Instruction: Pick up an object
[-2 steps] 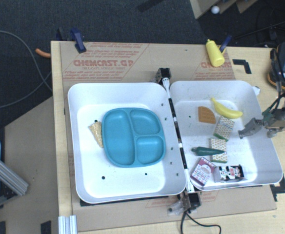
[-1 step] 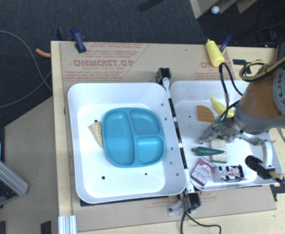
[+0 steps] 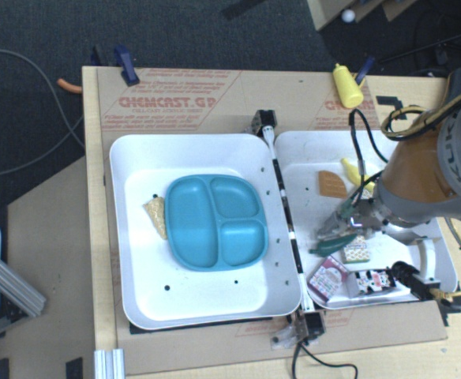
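My gripper [image 3: 335,227] is low in the right bin [image 3: 294,152], near its middle, pointing left. Right under and beside it lies a dark green flat object [image 3: 326,247]; I cannot see whether it touches it. A small dotted white block [image 3: 357,252] sits just to the gripper's lower right. A tan-orange piece [image 3: 331,184] lies behind the gripper, and a yellow object [image 3: 352,169] is partly hidden by the arm. A pink packet [image 3: 327,279] and a black-and-white item [image 3: 372,281] rest near the bin's front wall.
The left bin [image 3: 128,212] holds a blue divided plate [image 3: 216,219] with a tan sponge-like piece [image 3: 156,212] at its left edge. A yellow bottle [image 3: 346,85] lies on the bench behind the right bin. Black cables [image 3: 357,136] loop over the right bin's back.
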